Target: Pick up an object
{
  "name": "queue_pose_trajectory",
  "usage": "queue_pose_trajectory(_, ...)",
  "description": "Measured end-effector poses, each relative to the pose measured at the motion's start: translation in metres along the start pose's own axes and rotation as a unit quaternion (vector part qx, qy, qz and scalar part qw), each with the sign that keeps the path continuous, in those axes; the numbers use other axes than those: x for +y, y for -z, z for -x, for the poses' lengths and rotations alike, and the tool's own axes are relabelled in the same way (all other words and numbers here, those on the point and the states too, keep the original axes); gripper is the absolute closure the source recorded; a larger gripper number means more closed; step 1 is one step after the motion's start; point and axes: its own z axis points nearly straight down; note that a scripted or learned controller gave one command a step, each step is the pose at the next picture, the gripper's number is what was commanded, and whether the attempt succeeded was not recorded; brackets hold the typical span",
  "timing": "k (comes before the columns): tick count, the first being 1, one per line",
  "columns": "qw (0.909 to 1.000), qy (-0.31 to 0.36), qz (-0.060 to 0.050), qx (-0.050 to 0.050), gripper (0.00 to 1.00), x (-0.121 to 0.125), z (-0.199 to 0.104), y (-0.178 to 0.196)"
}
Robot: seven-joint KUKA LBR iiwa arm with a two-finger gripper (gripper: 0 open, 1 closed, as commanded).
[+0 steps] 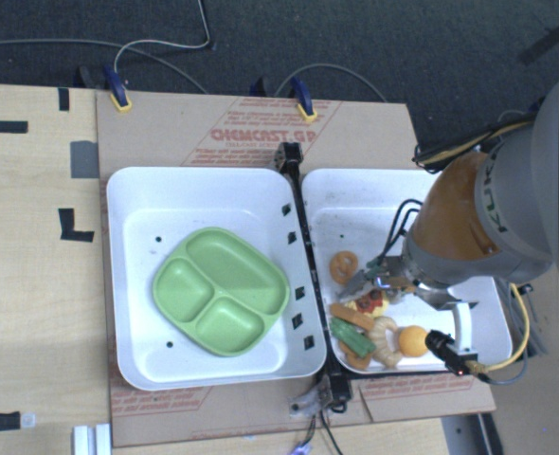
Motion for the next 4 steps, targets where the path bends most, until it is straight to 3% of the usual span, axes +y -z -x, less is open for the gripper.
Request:
queue_pose_trajectory(1, 1.0, 0.0, 0.0, 0.0, 0.0, 0.064, -0.008, -0.001)
queue_pose_trajectory(2, 1.0, 0.0, -0.001, 0.0, 1.0, 0.064, -0.007, 0.009)
queue_pose_trajectory(3, 1.0, 0.0, -0.001, 0.0, 0.0, 0.064, -0.007, 0.009)
queue_pose_trajectory(4, 1.0, 0.0, 0.0, 0.0, 0.0, 0.008, -0.01, 0.0)
